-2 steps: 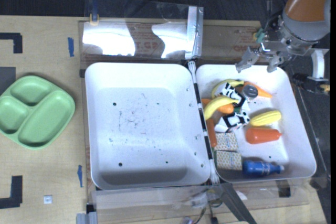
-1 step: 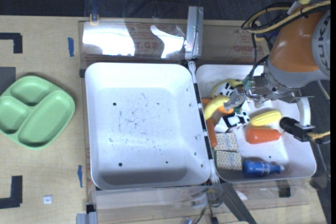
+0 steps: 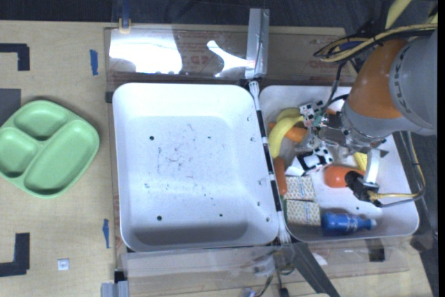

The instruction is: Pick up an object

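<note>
My gripper (image 3: 318,147) is low inside the right bin (image 3: 407,219), under the grey wrist with its orange band. It hangs among the objects, just right of a yellow banana (image 3: 280,131) and just left of an orange ball-like object (image 3: 336,177). Two patterned tan packets (image 3: 301,199) lie in front of it, and a blue bottle (image 3: 346,222) lies on its side near the bin's front wall. A thin orange item (image 3: 279,174) rests along the bin's left wall. The wrist hides whatever lies directly beneath the gripper.
The left bin (image 3: 132,108) stands beside the right one, with a raised divider between them. A green compartment tray (image 3: 45,147) lies on the bench at far left. Cables trail along the right bin's right side.
</note>
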### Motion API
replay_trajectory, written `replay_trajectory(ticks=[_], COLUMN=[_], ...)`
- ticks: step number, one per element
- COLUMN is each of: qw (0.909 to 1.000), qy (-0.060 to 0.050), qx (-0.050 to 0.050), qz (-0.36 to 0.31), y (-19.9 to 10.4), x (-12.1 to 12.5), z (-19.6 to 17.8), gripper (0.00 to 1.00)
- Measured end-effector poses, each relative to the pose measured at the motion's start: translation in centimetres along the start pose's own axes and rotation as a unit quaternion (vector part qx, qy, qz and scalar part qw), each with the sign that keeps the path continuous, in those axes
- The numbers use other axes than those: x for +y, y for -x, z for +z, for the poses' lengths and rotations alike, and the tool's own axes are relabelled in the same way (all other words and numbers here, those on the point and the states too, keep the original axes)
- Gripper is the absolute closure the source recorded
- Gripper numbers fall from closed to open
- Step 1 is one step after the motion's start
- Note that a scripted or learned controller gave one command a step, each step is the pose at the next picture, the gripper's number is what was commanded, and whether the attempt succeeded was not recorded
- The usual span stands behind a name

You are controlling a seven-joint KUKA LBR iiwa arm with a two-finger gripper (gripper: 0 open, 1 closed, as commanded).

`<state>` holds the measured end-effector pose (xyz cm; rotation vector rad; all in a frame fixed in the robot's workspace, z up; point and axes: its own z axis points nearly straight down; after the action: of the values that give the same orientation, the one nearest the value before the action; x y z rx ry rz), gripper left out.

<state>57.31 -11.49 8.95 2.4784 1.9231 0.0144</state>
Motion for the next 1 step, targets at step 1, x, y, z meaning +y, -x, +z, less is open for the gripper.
replay_trajectory(ticks=[1], qw=[0.9999], qy=[-0.004], qx=[-0.002], qz=[-0.013], y=[-3.54], x=[3.52], z=[-9.49], gripper=[0.00])
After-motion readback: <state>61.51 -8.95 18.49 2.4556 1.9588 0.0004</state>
